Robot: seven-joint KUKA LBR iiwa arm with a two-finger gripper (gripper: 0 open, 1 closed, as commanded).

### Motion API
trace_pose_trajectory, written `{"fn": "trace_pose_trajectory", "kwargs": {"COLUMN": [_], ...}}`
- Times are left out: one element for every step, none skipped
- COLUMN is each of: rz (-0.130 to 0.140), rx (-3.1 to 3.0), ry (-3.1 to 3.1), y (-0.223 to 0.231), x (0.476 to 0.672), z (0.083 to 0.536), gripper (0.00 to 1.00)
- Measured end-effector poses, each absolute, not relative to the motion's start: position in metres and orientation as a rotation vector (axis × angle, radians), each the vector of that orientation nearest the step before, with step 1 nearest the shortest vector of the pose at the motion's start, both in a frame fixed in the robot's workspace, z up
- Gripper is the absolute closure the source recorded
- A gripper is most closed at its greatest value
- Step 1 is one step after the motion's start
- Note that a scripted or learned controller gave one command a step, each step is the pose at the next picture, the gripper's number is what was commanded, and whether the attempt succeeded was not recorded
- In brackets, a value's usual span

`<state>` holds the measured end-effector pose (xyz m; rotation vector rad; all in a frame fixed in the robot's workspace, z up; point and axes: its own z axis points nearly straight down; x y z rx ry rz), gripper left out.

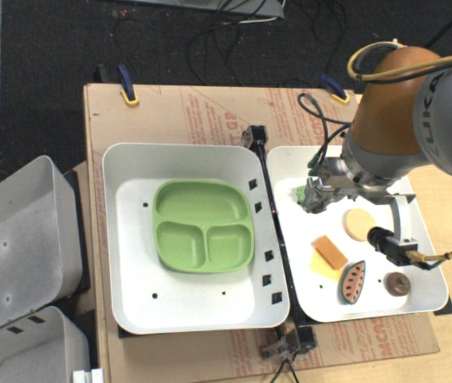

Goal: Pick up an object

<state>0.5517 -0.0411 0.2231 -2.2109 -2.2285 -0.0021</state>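
The right white bin (429,294) holds several small toy foods. A pale round biscuit (359,223) lies near its middle. In front of it are an orange block (330,252) on a yellow slice (321,266), a watermelon wedge (353,282) and a small brown ring (398,284). My gripper (313,195) hangs low over the back left part of this bin, left of the biscuit and behind the orange block. The wrist's dark hardware hides its tips, and I see no object between them.
The left white bin (130,294) holds a green divided plate (204,226). A black divider strip (272,230) runs between the bins. A black fitting on a cable (385,242) hangs over the right bin beside the biscuit. Grey tubs (18,238) stand off the bench at left.
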Motion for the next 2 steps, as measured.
{"fn": "trace_pose_trajectory", "kwargs": {"rz": [0.0,-0.002], "rx": [-2.211,-2.21], "ry": [-2.228,-2.229], "y": [0.002,0.051], "x": [0.536,0.521], "z": [0.23,0.24], "gripper": [1.0,1.0]}}
